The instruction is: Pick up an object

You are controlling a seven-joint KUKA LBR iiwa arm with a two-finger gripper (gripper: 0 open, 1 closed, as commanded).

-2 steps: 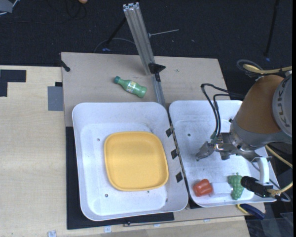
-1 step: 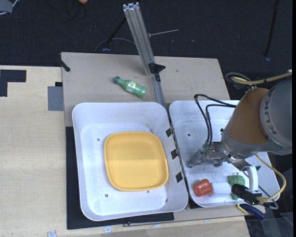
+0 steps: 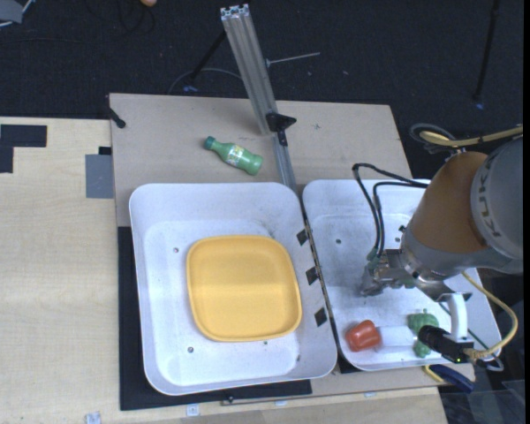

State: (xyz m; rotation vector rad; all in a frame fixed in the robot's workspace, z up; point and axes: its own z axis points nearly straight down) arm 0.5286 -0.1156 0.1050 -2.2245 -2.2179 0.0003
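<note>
So, camera view: a yellow plate [image 3: 244, 287] is lying flat in the left bin [image 3: 150, 237], a green bottle [image 3: 233, 155] is lying on its side on the bench [image 3: 344, 140] behind the bins, near a slanted aluminium rail [image 3: 254, 60], and black cables [image 3: 375, 206] are looping over the right bin [image 3: 336, 210] next to the arm [image 3: 459, 219]. The gripper [image 3: 377, 281] is sitting low over the right bin's floor, arm body blocking it, so can't tell how far it's spread or whether it's got anything. Candidate objects are sitting at the right bin's front: a small red pepper-like piece [image 3: 363, 335], just ahead of the gripper and apart from it, and a green piece [image 3: 421, 326] further right, partly covered by the arm's hardware.
</note>
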